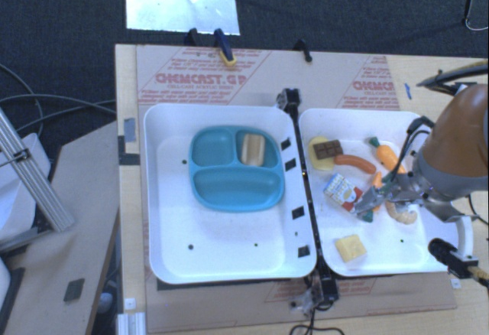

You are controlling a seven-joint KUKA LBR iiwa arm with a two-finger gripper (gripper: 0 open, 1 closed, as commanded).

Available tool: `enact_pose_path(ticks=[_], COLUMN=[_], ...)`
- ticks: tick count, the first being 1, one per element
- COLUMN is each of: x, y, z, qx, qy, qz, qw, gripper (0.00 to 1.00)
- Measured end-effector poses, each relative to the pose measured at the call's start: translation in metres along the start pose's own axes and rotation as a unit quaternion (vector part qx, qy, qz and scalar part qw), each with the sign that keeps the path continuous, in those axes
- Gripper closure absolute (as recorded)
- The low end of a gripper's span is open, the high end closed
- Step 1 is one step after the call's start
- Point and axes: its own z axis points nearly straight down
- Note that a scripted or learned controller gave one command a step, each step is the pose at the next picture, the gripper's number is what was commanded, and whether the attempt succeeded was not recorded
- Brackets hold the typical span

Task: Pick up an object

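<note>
Reaching into the right bin, the gripper sits low among the toy food, its tips just beside a small carton and touching or nearly touching a pale ring-shaped piece; whether the tips are parted or closed cannot be told at this scale, and nothing is plainly seen between them. The step in hand is judged to be the descent onto a target, probably the carton. The next move calls for a firm closure, then a straight lift clear of the neighbours. Nearest the viewer lies a yellow cheese block, well apart. Farther back, a sausage, a carrot and a chocolate-topped slice crowd the approach. In the left bin, a blue divided plate holds a bread piece.
</note>
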Motion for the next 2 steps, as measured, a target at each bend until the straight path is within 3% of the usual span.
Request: enact_pose_path(ticks=[1, 2], x=[-0.0009, -0.0009], y=[0.0079, 0.0083], z=[0.0592, 0.0638], qx=[-0.001, -0.002], qy=[0.000, 0.000], qz=[0.000, 0.000], qw=[1.0000, 1.0000], gripper=[0.00, 0.00])
